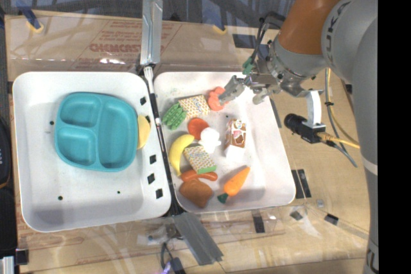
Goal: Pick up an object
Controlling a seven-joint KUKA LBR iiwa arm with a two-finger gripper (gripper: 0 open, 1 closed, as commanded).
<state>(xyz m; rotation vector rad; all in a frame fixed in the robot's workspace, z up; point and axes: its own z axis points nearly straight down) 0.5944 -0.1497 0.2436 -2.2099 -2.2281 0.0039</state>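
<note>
Plainly, from the camera view, the clearest writing is a line of reddish print on the brown sheet covering the desk behind the left bin; it is too blurred to read with any certainty. Dark capital letters run along the grey casing of the arm below its orange band, cut off at the frame edge. A small brown-and-white carton in the right bin carries printing as well, too small to make out.

The tool hangs over the far part of the right bin, tilted toward the left. A coral toy piece lies right at its tip, touching or nearly so; whether the tool is open or closed, and whether it grips that piece, cannot be told from this angle.

Just beside the coral piece sits a tan wafer, with a green ridged piece next to it against the bin's left wall. Nearer the front come a red round piece, a white ball touching the carton, a banana and a patterned block leaning on it. An orange carrot and a brown lump lie by the front wall (the whole cluster is packed closely, most pieces touching a neighbour).

The left bin holds a teal divided plate, with a yellow piece tucked at its right edge. A grey metal strip stands at the seam between the bins.
</note>
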